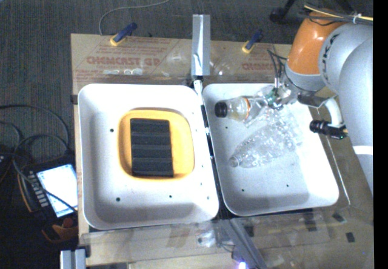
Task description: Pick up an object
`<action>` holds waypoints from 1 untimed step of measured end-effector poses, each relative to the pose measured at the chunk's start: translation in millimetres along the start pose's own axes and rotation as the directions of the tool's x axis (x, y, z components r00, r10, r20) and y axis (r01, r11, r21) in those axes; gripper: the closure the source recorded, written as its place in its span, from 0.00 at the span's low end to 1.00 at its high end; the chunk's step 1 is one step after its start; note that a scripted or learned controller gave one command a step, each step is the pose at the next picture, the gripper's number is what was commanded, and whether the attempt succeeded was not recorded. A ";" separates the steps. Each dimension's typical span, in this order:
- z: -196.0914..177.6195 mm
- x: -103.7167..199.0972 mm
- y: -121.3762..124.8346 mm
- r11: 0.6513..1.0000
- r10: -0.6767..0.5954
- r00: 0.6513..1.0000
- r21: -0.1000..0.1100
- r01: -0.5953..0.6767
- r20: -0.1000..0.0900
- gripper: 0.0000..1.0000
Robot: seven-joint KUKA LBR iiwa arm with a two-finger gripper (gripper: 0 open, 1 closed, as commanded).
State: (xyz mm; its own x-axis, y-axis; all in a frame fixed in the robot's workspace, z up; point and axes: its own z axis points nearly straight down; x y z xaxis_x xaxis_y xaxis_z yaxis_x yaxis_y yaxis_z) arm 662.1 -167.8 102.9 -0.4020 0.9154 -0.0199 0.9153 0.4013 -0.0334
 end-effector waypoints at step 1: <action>2.1 -49.7 -17.9 0.996 0.089 0.995 0.002 -0.089 -0.052 0.00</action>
State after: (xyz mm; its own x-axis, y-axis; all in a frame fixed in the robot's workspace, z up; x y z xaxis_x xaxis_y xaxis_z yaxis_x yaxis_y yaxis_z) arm 665.7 -220.5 102.3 -0.3174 0.9478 0.0296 0.9474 0.3183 -0.0331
